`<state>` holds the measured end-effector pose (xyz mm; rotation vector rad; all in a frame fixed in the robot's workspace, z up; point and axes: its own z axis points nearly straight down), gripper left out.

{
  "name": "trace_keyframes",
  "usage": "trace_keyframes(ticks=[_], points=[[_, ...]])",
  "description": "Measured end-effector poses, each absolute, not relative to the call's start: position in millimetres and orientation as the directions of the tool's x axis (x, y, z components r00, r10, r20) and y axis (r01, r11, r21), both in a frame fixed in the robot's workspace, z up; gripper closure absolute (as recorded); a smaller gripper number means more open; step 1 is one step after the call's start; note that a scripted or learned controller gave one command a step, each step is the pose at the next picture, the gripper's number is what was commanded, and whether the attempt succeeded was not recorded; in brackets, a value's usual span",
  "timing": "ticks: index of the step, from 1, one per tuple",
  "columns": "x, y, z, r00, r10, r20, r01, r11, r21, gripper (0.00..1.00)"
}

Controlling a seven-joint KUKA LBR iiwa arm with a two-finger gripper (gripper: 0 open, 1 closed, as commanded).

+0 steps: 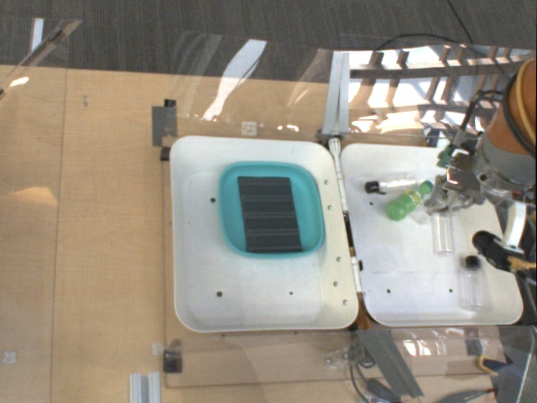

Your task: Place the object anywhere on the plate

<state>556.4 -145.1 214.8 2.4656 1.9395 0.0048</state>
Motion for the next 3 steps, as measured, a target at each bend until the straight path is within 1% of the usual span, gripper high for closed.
trace_keyframes(ticks=[1,2,3], points=[[556.4,-145,215,0.236,0.972,0.0,0.972,-0.236,0.005,0.0],[548.2,-139,220,0.232,0.973,0.0,0.973,-0.232,0.004,0.0],[542.3,-137,235,0.287,0.958,0.0,0.958,-0.287,0.004,0.0]])
